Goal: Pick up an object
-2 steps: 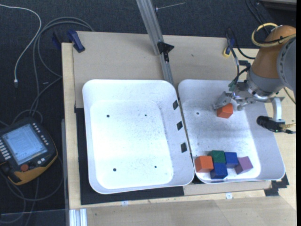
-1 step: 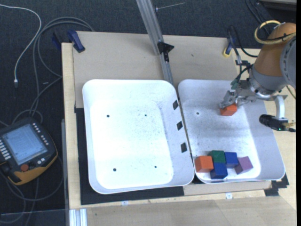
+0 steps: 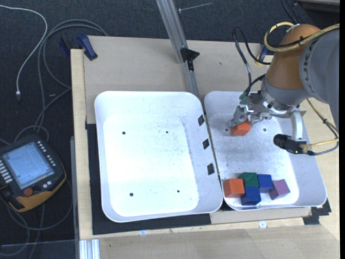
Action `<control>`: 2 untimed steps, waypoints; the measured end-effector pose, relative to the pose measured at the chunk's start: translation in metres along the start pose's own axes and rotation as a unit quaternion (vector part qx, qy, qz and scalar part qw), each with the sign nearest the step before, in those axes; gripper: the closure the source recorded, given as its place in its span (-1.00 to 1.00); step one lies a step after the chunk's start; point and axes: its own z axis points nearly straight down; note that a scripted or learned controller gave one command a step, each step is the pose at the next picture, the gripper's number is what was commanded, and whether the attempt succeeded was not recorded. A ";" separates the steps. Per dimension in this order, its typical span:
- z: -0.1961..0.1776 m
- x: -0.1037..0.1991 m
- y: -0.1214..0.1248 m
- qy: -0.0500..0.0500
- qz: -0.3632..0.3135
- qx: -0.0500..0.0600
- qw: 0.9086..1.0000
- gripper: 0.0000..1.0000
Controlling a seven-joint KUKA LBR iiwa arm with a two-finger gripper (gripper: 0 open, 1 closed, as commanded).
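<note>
Gripper [image 3: 243, 118] over the right bin [image 3: 312, 182], its fingers [image 3: 237, 116] closed on an orange block [image 3: 240, 128] above the bin floor.

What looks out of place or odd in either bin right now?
Nothing stands out. One orange block sits at the gripper, apart from the other blocks clustered at the right bin's near edge. No spills or damage visible.

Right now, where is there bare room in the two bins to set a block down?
The left bin is bare floor wall to wall. In the right bin, the middle is free, between the gripper with its orange block above and the block cluster along the near wall. That near wall is the crowded part.
</note>
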 end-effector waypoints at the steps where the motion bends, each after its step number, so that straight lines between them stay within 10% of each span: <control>1: -0.070 0.091 -0.007 0.000 -0.001 -0.005 1.000 1.00; 2: -0.067 0.171 -0.032 0.000 -0.001 0.001 1.000 1.00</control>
